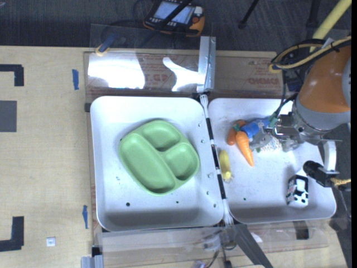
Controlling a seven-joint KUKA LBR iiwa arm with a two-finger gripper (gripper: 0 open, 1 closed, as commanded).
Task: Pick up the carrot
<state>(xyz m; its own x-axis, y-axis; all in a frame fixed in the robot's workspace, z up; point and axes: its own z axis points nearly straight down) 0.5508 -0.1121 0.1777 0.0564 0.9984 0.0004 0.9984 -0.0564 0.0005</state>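
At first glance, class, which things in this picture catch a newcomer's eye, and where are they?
The big green divided plate fills the middle of the left bin. In the right bin, the orange carrot lies near the upper left, among a cluster of small toys, with the arm's orange band above at the right edge. A black-and-white cow toy stands nearer the front.
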